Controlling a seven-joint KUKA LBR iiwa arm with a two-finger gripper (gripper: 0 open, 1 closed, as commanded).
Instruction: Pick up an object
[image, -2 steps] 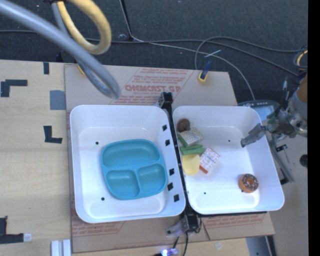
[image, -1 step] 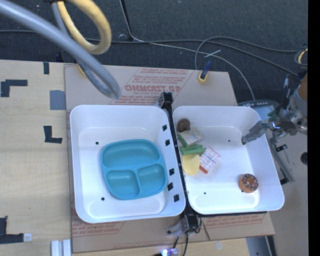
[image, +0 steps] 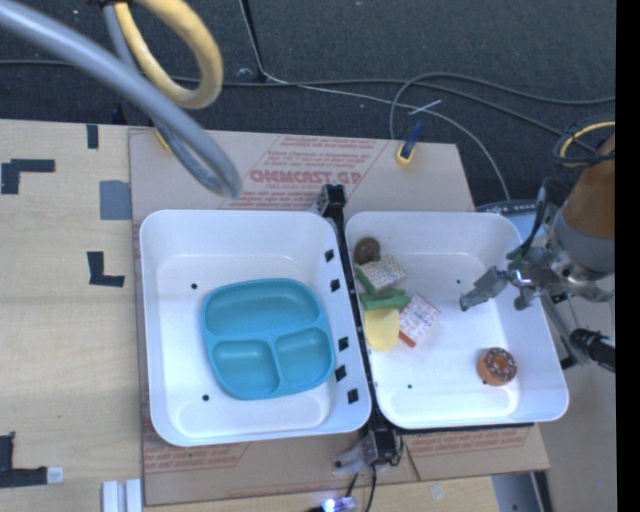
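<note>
The right bin (image: 450, 235) holds 5 loose things. A small brown round piece (image: 367, 248) lies near the bin's upper left corner. Just below it sits a pale patterned packet (image: 381, 272), touching a flat green item (image: 383, 297) that lies tilted beneath it. Under the green item rests a yellow block (image: 381, 328), and beside it on the right lies a white packet with red print (image: 419, 320), tilted. A brown doughnut-like ring with sprinkles (image: 497, 366) lies well apart, near the lower right corner.
</note>
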